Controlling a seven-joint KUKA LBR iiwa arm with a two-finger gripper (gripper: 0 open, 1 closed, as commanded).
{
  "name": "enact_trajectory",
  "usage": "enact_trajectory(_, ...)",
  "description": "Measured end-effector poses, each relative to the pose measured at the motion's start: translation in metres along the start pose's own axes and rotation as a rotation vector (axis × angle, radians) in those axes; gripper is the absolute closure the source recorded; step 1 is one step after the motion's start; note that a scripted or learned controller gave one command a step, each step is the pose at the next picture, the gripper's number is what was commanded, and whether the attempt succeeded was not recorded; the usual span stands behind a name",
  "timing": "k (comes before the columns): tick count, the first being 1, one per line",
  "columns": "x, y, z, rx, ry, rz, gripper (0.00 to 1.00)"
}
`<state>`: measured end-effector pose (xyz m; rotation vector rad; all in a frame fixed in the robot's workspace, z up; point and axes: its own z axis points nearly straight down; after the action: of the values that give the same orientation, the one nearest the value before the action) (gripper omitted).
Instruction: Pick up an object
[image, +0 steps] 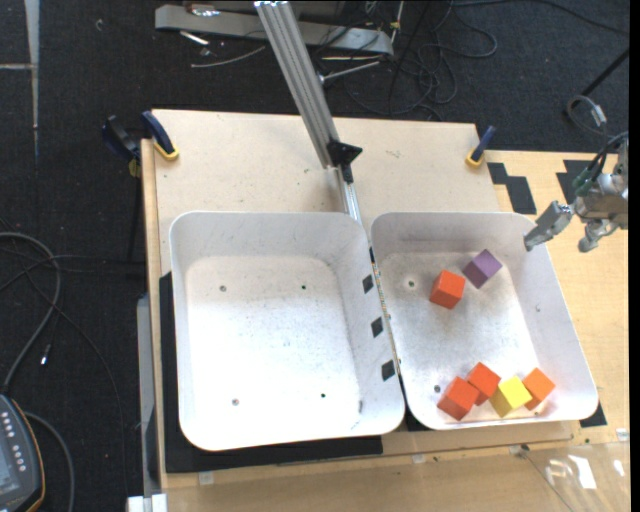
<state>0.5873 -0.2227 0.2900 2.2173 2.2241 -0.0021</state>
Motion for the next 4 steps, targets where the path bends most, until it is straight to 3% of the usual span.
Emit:
enact_trajectory(1, 0.028, 0.016, 0.147, 0.007, 0.004, -0.001, 0.0)
enact_trajectory(2, 0.094, 0.027, 0.174, -0.02, 0.0, 0.004, 0.0)
enact_trajectory(3, 0.106, 0.035, 0.163, -0.01, 0.0, -0.001, 0.0)
enact_trajectory(4, 0.117, 0.058, 0.196, -0.002, 0.001, -0.001, 0.0)
